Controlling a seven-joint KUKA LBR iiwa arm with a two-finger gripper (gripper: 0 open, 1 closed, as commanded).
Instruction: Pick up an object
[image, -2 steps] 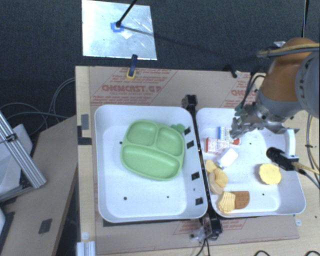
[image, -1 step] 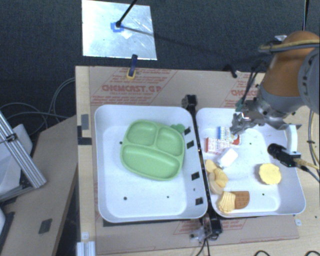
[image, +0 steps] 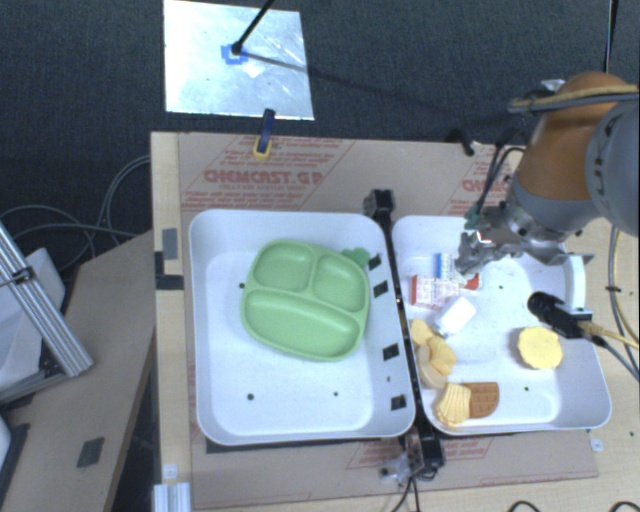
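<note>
Red-and-white print marks the packet (image: 434, 291) that I judge the likeliest thing to be picked, since it lies closest to the end effector (image: 470, 258) of everything in the right bin (image: 590, 400). The end effector hangs over the upper middle of that bin, and the packet sits just beside it at about seven o'clock, flat on the bin floor near the wall shared with the left bin (image: 215, 330). Its long axis seems to run roughly from nine to three o'clock, though the crumpled outline makes that uncertain. From this slant I cannot tell whether the end effector is apart or together, and nothing can be seen clamped in it. A small white block (image: 457, 315) rests just past the packet at six o'clock, close enough to get in the way of a descent. A yellow disc (image: 540, 348) lies well apart at four o'clock. The green plate (image: 305, 300) in the left bin is far off at nine o'clock, so a short shift toward seven o'clock looks like the move that matters.
</note>
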